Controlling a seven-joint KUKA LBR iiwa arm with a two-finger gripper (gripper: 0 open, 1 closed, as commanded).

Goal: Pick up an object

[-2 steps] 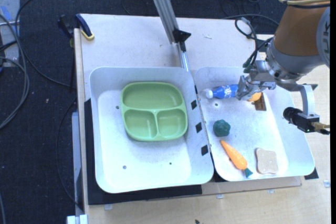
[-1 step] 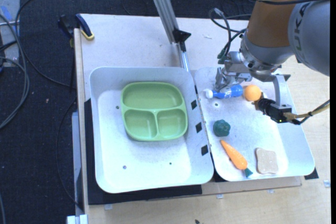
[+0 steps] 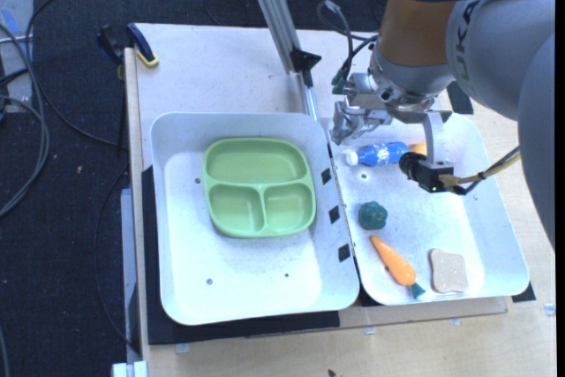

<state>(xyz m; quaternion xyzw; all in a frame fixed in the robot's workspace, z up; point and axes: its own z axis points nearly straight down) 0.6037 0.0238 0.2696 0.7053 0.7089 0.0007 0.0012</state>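
The end effector (image 3: 346, 130) hangs over the right-hand bin's (image 3: 494, 216) rear-left corner, beside a blue bottle (image 3: 381, 154); open or closed, I cannot tell.

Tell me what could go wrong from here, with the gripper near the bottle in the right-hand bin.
1. The gripper is close to the left wall of the right bin, so a descent here may scrape or catch that wall.
2. The blue bottle lies on its side beside the gripper. Being round, it could roll away or slip from a grasp.

Grey arm (image 3: 494, 22) from the right, tool (image 3: 346, 126) low, downward-pointing
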